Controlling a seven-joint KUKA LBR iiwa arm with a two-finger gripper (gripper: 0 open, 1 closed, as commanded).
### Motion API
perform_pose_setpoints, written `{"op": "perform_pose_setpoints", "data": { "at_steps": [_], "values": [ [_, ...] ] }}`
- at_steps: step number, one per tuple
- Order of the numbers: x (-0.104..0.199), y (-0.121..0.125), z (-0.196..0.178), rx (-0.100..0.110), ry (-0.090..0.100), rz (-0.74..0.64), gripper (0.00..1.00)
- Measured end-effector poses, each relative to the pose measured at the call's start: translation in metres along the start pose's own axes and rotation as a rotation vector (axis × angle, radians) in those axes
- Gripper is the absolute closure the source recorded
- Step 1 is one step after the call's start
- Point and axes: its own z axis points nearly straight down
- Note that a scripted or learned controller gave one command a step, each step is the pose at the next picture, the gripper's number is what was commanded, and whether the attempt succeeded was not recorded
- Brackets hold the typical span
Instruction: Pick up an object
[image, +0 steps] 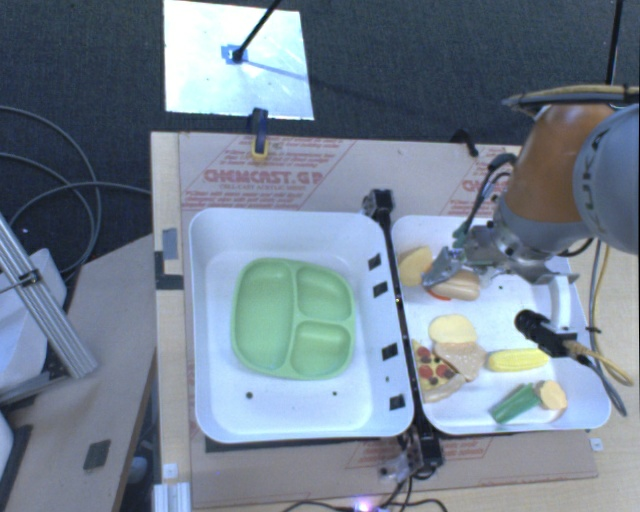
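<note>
Camera view

Counter (300, 180): a brown board with red writing. Two white bins sit side by side on it.

Left bin (215, 395): it fills the left and middle of the counter. A green tray (292, 318) with three parts lies flat in the middle of it.

Right bin (590, 400): it sits at the right side of the counter, touching the left bin along a line of black clips. Toy food lies in it.

Arm (575, 170): grey with an orange band. It comes in from the right, over the far right corner of the counter.

Jaws (440, 272): they hang low over the far left part of the right bin. They point down and left. I cannot tell how wide they are, or if they hold a thing.

Bun (462, 289): tan with a red edge. It lies just under the jaws, so close that I cannot tell if they touch.

Yellow lump (413, 264): near the far left corner of the right bin, just beside the jaws.

Round slice (452, 328): pale yellow, in the middle of the right bin.

Toast (462, 357): tan, touching the round slice on its near side.

Pizza (436, 372): a slice with red dots, by the left wall of the right bin, touching the toast.

Corn (516, 360): yellow, lying flat, right of the toast.

Green stick (513, 403): near the front edge of the right bin.

Chip (551, 396): tan, just beside the green stick, on its right.
</note>
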Motion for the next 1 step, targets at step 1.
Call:
{"op": "perform_pose_setpoints", "data": {
  "at_steps": [1],
  "values": [
    [0.0808, -0.0290, -0.0335, -0.002, 0.002, -0.005, 1.00]
  ]
}}
